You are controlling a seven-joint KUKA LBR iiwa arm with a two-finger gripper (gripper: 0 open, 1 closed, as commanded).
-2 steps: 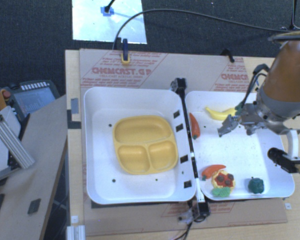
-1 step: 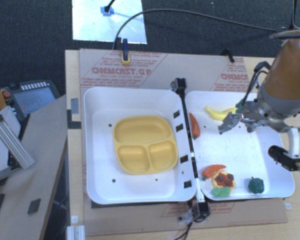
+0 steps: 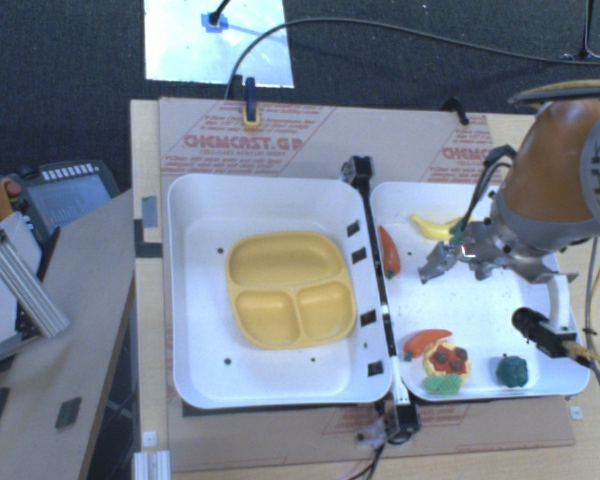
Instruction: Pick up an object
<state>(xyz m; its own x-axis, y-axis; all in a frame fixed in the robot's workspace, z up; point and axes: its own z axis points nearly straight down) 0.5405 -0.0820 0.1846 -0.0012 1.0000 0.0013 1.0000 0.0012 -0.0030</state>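
Dark carpet surrounds a bench (image 3: 150, 268) topped w/ a cardboard sheet (image 3: 280, 133) bearing red print; two shallow white bins sit side by side on it. Left bin (image 3: 195, 218) holds a yellow divided tray (image 3: 288, 288), roughly centred. Right bin (image 3: 400, 203) holds the small stuff: a red chili (image 3: 389, 251) along its left wall, a yellow banana (image 3: 432, 227) toward the far side, an orange-red carrot-like piece (image 3: 426, 340) near the front left, a pizza-like toy (image 3: 446, 364) just beside it on the near side, and a green broccoli-like piece (image 3: 512, 370) at the near right. Arm (image 3: 565, 168) comes in from the right, orange band showing, w/ the gripper (image 3: 438, 264) low over the right bin's middle, just near of the banana and right of the chili. Jaws: can't tell if apart or together, too small & blurred. A teach pendant (image 3: 70, 198) lies at the far left, off the bench.
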